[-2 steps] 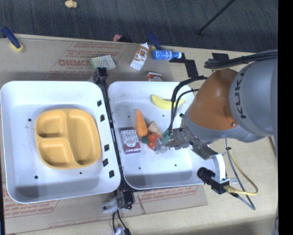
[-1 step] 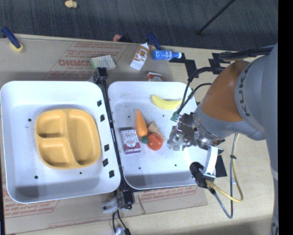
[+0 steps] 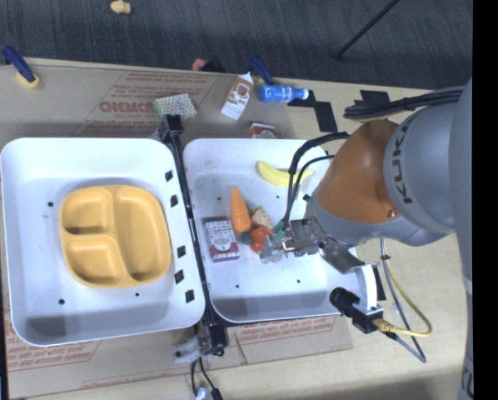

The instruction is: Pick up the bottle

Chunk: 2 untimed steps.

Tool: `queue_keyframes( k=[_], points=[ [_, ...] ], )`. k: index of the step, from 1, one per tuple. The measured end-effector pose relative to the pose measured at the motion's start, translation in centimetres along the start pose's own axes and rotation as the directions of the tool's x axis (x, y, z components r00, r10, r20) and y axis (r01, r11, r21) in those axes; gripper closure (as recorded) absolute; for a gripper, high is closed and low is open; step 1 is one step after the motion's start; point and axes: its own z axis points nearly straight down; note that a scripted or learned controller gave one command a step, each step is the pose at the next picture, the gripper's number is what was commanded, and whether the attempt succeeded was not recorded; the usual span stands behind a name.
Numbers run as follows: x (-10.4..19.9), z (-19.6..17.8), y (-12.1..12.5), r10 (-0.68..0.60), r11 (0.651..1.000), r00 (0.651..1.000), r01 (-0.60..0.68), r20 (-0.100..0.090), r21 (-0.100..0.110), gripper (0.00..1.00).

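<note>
Grey arm [image 3: 415, 182] of mine covers the right bin's [image 3: 232, 302] right edge. My gripper [image 3: 276, 244] sits low among 1 carrot [image 3: 241, 209], 1 red carton [image 3: 221, 238] and small toys; its opening I cannot tell. Bottle [image 3: 280, 93] lies outside, beyond the far rim. Left bin [image 3: 24, 223] holds 1 yellow tray [image 3: 114, 233].

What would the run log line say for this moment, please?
arm: over right bin | gripper: low among small items beside carrot | bottle: on bench behind bins, not held | left bin: yellow tray
</note>
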Motion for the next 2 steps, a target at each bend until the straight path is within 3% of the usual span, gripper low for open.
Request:
queue_keyframes(
  k=[1, 2],
  points=[
    [-0.5, -6.5, 0.0, 0.208, 0.978, 0.978, -0.208, 0.001, -0.003, 1.00],
    [-2.8, -4.2, -0.2, 0.522, 0.853, 0.853, -0.522, -0.001, 0.001, 1.00]
  ],
)
